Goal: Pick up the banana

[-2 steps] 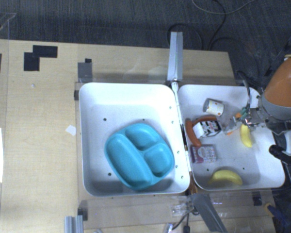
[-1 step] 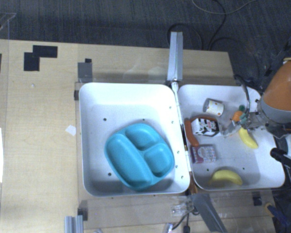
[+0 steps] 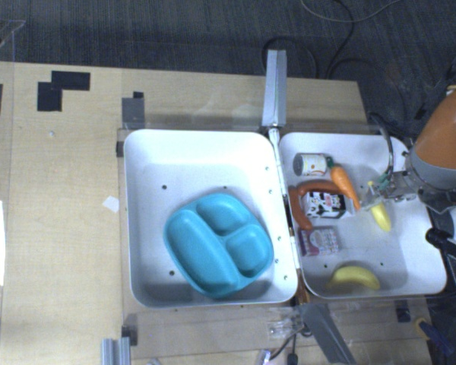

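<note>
Two white bins sit before me; the banana (image 3: 356, 277) lies at the lower right bin (image 3: 419, 278) edge, my gripper (image 3: 385, 188) above it, state unclear.

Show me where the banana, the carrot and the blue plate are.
banana (image 3: 356, 277), camera view, middle of the fruit
carrot (image 3: 343, 184), camera view, middle of its orange body
blue plate (image 3: 184, 243), camera view, outer rim
</note>
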Tool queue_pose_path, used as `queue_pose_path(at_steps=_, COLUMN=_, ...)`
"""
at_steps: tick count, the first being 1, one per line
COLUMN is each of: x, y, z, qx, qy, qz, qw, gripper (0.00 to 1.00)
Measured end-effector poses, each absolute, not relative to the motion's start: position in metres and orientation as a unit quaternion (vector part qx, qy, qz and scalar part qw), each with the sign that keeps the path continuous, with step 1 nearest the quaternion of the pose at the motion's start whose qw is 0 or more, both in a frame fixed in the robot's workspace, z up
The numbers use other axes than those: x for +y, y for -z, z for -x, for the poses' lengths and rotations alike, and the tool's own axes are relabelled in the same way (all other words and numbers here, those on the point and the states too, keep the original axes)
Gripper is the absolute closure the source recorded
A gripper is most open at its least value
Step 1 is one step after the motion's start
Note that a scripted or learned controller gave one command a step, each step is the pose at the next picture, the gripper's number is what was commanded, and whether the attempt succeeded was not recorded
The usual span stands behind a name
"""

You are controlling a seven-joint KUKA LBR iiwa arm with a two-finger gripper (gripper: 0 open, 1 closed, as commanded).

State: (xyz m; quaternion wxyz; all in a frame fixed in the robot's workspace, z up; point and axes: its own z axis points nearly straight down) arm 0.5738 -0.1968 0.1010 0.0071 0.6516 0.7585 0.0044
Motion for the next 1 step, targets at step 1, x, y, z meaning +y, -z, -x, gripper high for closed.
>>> queue_pose_path(at_steps=1, x=-0.1742, y=-0.1923, z=-0.6112, qx=0.546, qy=-0.0017, qz=-0.838, qw=0.002, gripper=1.0)
